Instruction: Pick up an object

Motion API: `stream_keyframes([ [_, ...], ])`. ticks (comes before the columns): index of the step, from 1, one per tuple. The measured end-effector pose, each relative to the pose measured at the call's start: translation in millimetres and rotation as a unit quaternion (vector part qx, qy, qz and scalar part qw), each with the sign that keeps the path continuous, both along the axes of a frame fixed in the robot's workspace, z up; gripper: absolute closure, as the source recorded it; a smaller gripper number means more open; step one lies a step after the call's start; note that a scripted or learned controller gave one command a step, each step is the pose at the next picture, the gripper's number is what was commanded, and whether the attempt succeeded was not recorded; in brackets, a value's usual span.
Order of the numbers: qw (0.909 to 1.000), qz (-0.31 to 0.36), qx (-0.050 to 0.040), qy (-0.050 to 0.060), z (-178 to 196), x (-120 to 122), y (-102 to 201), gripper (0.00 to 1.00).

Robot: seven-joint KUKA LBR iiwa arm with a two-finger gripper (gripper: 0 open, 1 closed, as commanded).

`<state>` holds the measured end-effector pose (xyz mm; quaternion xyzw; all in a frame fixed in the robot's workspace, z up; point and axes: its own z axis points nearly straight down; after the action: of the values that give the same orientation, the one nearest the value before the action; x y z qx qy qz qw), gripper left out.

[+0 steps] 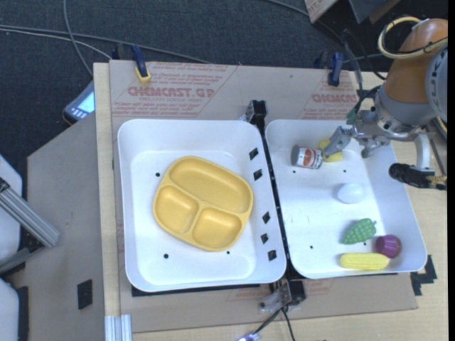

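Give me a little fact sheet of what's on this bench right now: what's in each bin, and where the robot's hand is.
left bin: yellow divided plate
right bin: small can on its side, white egg-shaped object, green bumpy toy, purple round toy, yellow corn toy
gripper: low over the right bin's far part, just right of the can
yellow piece: under the gripper, partly hidden
arm: enters from the right
holding anything: cannot tell

Small flat yellow piece (333, 154) partly hidden under grey metal tool (340, 142); shape unclear. Grey-and-orange arm (416, 69) cut off at right edge.
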<state>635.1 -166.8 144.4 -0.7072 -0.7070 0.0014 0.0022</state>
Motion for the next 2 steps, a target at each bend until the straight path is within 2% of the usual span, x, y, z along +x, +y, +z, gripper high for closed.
stream_keyframes([
  [1, 0.9999, 0.000, -0.0025, -0.013, -27.9, 6.4, -0.9, 0.00],
  [2, 0.9999, 0.000, -0.0025, -0.011, -19.9, 5.7, -1.0, 1.00],
])
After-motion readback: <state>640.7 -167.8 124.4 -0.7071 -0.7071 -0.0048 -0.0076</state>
